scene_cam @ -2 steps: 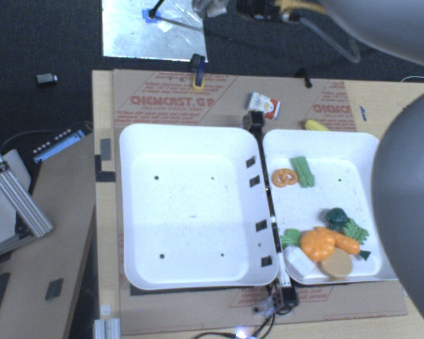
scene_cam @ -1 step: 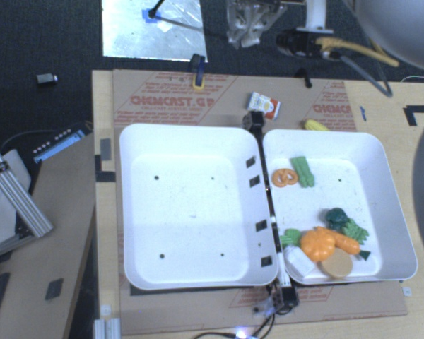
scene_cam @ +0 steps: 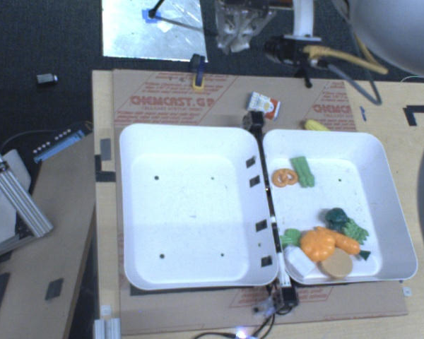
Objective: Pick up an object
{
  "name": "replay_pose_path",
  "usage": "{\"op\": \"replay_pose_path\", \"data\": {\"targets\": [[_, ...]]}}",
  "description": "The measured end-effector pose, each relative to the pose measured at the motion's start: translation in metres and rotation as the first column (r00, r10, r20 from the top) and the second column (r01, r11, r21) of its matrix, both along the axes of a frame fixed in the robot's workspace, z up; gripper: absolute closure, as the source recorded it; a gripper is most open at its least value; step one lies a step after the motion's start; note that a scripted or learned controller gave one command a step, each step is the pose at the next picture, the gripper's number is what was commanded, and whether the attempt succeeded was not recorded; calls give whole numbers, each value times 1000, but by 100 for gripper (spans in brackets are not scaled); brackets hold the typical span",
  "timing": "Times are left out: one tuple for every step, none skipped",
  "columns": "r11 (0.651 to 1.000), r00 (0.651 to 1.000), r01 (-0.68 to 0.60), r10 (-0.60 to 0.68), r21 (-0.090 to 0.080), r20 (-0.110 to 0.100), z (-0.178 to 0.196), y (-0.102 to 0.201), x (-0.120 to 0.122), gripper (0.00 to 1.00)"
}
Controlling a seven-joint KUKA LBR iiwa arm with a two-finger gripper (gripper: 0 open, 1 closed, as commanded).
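Right bin [scene_cam: 381, 162] holds perhaps seven toy foods, one pretzel [scene_cam: 284, 178].

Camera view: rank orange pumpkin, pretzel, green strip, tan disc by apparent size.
1. orange pumpkin
2. tan disc
3. green strip and pretzel look about alike; not ranking them.
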State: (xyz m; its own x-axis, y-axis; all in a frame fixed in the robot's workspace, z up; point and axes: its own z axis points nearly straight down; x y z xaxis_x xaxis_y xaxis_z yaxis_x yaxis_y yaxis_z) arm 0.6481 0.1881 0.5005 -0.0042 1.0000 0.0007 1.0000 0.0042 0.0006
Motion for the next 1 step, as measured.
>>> {"op": "replay_pose_path", "data": {"targets": [[1000, 1000, 0, 0, 0, 0, 0, 8, -22, 100]]}}
